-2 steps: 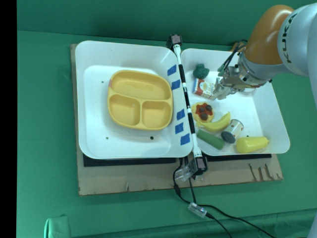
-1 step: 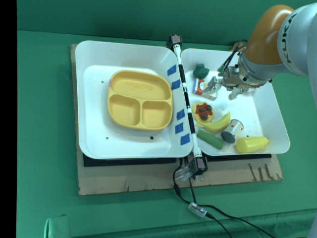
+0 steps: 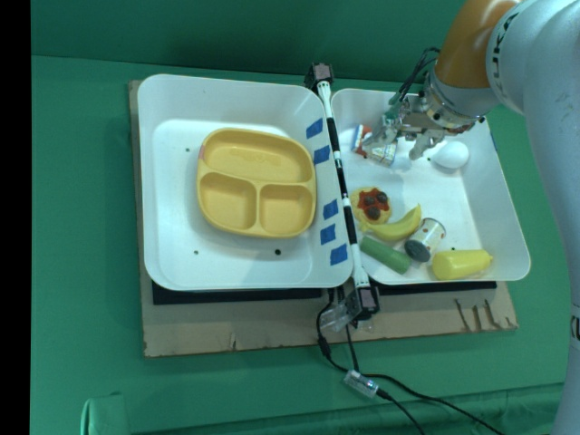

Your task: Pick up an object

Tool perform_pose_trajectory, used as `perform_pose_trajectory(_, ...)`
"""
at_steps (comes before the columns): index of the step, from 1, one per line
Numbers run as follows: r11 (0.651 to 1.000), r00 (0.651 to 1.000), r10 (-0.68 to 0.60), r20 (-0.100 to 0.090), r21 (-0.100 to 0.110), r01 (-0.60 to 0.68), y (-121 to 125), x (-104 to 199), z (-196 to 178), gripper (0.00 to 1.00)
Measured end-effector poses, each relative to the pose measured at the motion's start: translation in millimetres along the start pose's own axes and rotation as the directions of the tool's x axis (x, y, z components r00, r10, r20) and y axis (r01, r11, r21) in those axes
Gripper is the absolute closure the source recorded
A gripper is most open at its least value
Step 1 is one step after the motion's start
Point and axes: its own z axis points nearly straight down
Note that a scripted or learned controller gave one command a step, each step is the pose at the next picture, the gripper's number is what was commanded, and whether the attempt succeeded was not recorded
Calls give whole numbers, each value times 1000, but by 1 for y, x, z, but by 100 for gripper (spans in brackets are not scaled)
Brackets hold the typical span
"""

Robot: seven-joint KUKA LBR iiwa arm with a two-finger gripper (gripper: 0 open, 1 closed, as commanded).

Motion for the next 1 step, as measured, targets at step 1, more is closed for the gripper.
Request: perform_pose_trajectory(1,1000,1000,4,3,14,-4,-34,1,7,0)
